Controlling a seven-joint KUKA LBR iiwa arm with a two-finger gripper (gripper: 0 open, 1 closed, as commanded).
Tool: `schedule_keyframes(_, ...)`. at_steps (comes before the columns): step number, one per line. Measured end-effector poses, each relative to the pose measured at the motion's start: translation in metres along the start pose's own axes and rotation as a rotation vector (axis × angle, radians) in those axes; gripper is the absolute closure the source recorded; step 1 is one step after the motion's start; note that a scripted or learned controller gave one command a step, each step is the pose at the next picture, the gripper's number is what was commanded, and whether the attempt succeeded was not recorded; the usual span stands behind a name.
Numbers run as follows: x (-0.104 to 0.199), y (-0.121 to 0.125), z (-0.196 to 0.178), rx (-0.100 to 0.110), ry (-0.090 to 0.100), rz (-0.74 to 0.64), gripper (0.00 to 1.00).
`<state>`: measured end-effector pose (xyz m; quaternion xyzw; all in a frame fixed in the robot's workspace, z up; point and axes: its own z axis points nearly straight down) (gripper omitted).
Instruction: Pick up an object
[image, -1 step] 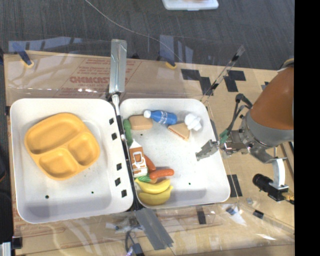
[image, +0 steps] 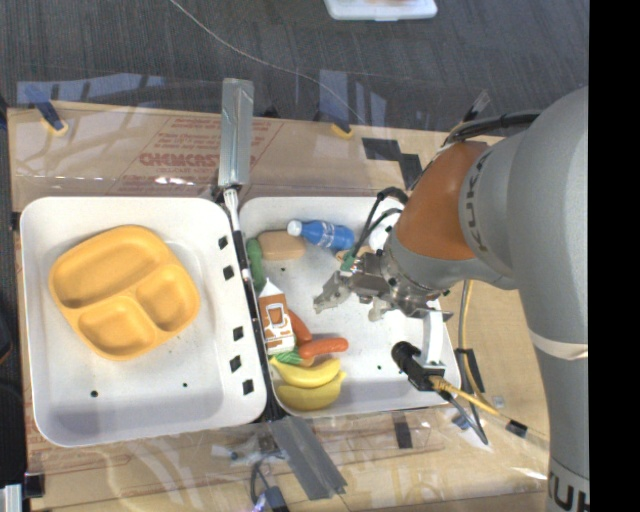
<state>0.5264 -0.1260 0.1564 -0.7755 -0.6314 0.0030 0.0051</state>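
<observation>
Red "CHEMCAST" lettering marks the cardboard sheet (image: 170, 150) behind the bins.

Both white bins (image: 120, 400) look like smooth matt plastic, and the yellow divided tray (image: 125, 290) has a soft plastic sheen. The banana (image: 308, 383) is glossy plastic too — toy-like. The bench (image: 150, 150) looks like brown cardboard under shiny clear film — creased.

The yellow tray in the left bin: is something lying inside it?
Nothing lies in the yellow tray; its three compartments look bare. It rests flat in the left bin, and the floor under it is covered.
</observation>
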Motion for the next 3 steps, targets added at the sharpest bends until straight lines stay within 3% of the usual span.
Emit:
schedule_keyframes(1, -0.006, -0.032, -0.052, -0.011, -0.002, 0.141, 0.00)
schedule_keyframes(2, 0.009, -0.035, 0.064, -0.014, -0.002, 0.076, 0.00)
schedule_keyframes(3, 0.010, -0.035, 0.056, -0.011, -0.002, 0.070, 1.00)
